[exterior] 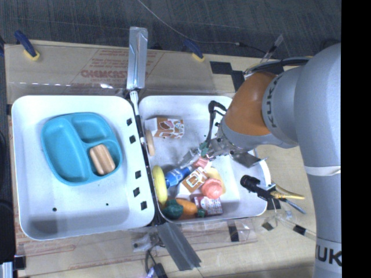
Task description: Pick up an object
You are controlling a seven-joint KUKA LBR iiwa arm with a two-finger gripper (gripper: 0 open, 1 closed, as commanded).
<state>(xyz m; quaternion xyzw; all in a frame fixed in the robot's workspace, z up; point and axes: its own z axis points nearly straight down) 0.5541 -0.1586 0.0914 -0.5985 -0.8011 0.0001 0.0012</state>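
I see gripper [204, 150] low in right bin [174, 106], over toy pile [194, 184]. Finger state: cannot tell. Nothing lifted; pick not done.

Materials and finishes, bench and bins

White bins [26, 172]: smooth, slightly glossy plastic. Blue divided tray [64, 149]: matt plastic. Arm [316, 114]: smooth grey casing, glossy orange band [249, 106]. Bench [69, 65]: flat brown cardboard-like sheet, printed.
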